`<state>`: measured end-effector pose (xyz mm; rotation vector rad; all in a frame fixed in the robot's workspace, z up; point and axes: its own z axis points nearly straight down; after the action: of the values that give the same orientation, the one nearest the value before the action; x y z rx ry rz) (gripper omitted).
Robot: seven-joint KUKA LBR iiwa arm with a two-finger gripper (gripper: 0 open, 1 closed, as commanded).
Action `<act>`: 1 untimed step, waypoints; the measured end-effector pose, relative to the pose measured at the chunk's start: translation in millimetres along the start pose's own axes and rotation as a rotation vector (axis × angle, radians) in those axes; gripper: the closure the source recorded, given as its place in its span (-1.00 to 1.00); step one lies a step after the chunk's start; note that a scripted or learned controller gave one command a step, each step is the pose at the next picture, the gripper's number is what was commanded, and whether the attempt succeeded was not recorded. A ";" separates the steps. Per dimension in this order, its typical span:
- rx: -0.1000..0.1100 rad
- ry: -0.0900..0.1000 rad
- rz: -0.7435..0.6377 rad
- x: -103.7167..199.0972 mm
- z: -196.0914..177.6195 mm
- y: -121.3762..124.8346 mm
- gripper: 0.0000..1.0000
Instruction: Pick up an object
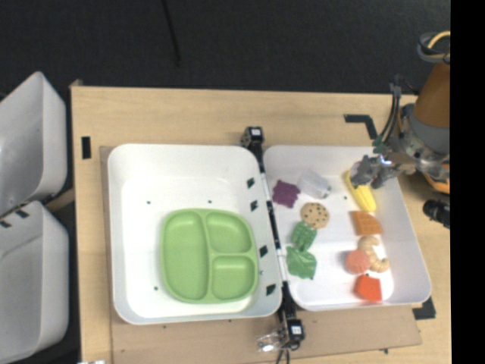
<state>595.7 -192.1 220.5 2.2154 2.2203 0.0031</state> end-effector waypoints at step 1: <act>0.003 0.001 -0.002 -1.5 -21.2 0.9 1.00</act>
<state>596.4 -193.5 241.7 2.2146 2.2246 0.0011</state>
